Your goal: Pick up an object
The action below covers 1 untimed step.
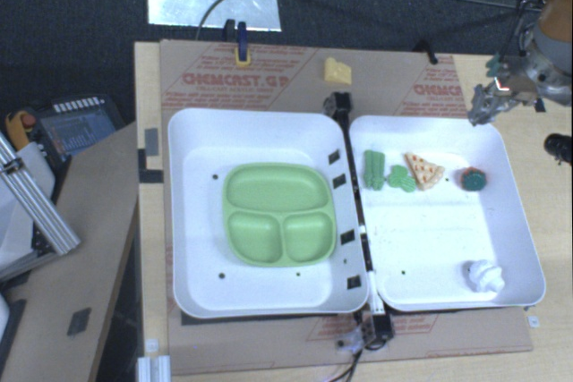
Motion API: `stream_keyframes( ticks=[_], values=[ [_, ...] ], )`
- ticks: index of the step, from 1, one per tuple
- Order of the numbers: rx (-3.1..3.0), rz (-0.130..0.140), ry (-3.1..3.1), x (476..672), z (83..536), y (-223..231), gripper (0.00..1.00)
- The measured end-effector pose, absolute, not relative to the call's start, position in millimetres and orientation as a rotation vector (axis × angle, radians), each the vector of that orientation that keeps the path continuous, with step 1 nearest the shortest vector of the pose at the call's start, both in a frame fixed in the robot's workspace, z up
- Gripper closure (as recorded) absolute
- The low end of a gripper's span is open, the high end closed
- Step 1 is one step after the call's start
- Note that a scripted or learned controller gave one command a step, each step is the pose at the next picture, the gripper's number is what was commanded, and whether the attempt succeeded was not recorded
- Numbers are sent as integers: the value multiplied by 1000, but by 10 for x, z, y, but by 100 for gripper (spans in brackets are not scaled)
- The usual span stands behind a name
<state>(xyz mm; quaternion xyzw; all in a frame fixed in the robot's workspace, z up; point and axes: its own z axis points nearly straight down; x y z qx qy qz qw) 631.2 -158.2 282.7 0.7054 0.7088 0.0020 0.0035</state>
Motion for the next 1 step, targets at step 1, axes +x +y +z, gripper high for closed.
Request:
stream_keyframes(
  ticks=[1],
  values=[
    [2213, 1, 2230, 6033, 2820, -1110, 100]
  ],
)
